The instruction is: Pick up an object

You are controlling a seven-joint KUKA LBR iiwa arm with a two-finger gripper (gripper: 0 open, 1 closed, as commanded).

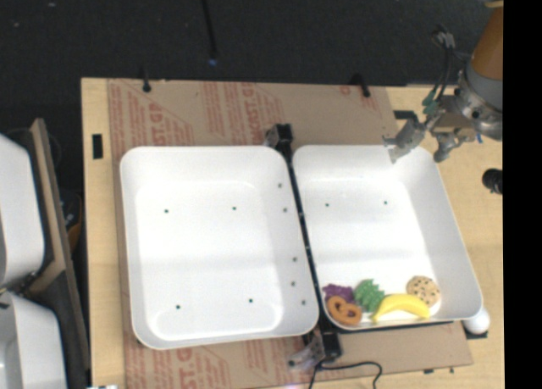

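Note:
Several small toy foods lie along the near edge of the right bin (440, 209): a purple grape bunch (338, 292), a brown pretzel (344, 311), a green broccoli piece (369, 293), a yellow banana (401, 307) and a round cookie (423, 291). My gripper (421, 147) hangs above the far right corner of that bin, well away from the toys. Its two fingers stand spread apart with nothing between them.
The left bin (135, 235) lies beside the right one, with a black clip (279, 136) at the far end of the seam between them. Both rest on a cardboard sheet (212, 112) on the wooden bench. White containers (21, 209) stand at the left edge.

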